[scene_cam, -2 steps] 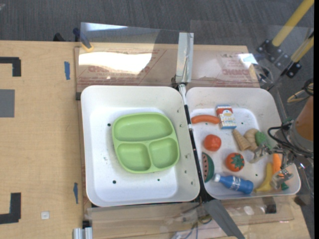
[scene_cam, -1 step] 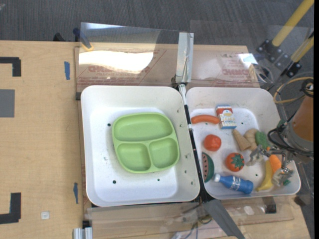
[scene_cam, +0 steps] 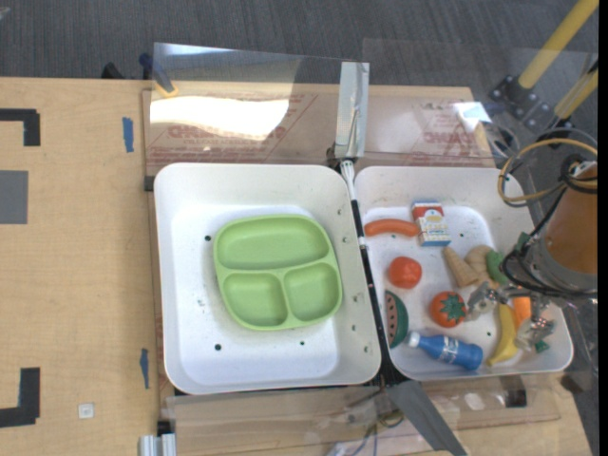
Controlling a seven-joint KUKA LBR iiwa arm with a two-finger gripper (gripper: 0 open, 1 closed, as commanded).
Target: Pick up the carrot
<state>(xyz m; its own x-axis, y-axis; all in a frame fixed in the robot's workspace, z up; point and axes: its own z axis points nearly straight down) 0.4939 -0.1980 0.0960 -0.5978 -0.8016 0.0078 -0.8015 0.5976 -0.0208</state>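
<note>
1. The gripper (scene_cam: 513, 313) hangs low over the right-hand end of the right bin (scene_cam: 380, 186), its metal fingers spread apart on either side of an orange carrot (scene_cam: 522, 306); whether the fingers actually press on the carrot cannot be told from this angle.
2. The carrot sits near the bin's right wall, just above a yellow banana (scene_cam: 504, 335) that curves down toward the front rim.
3. Above the claw, the arm's orange band (scene_cam: 576, 231) and a loop of black cable (scene_cam: 528, 171) crowd the frame's right side.
4. Just left of the claw lie a tomato with a green stalk (scene_cam: 447, 309) and a tan, cone-shaped toy (scene_cam: 463, 265).
5. Farther left in the same bin: a smooth red-orange ball (scene_cam: 405, 273), a red chilli-like piece (scene_cam: 390, 227), a small red-and-white carton (scene_cam: 431, 223), a watermelon slice (scene_cam: 393, 317) against the left wall, and a blue bottle (scene_cam: 452, 351) lying on its side along the front.
6. The left bin (scene_cam: 180, 283) carries a green three-compartment tray (scene_cam: 276, 271), set at its centre.
7. Both bins rest side by side on a cardboard-coloured bench (scene_cam: 66, 283).
</note>
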